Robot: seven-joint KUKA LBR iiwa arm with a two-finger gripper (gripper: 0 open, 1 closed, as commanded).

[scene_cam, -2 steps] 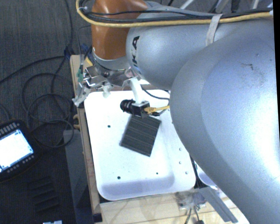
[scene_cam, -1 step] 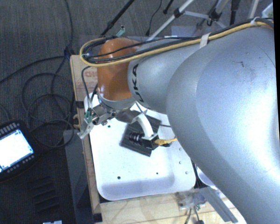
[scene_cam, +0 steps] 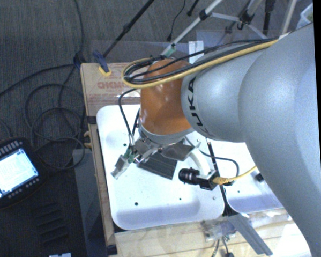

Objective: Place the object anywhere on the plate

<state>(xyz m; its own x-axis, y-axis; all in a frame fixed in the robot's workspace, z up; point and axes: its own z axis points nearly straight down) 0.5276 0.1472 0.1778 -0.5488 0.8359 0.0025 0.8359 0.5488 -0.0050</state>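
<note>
- The arm (scene_cam: 244, 88) comes in from 3 o'clock and covers the upper right of the scene, its orange band (scene_cam: 161, 98) sitting over the top edge of the left bin (scene_cam: 154, 206).
- The left bin's rim runs clear along 9 o'clock and 6 o'clock, and its white floor towards 6 o'clock is open room.
- The right bin (scene_cam: 250, 198) shows as a sliver at 4 o'clock, just beside the left one, under the arm.
- The gripper (scene_cam: 120, 166) hangs low over the left bin, pointing towards 8 o'clock, near the bin's left rim (whether it is open or closed I cannot tell from here).
- A small black camera (scene_cam: 190, 176) on the wrist points towards 9 o'clock, with a yellow cable (scene_cam: 238, 176) behind it.
- The object and the plate I cannot make out anywhere.
- The worktop (scene_cam: 102, 82) edge shows at 11 o'clock; a handheld pendant (scene_cam: 12, 169) lies on the floor at 9 o'clock.
</note>
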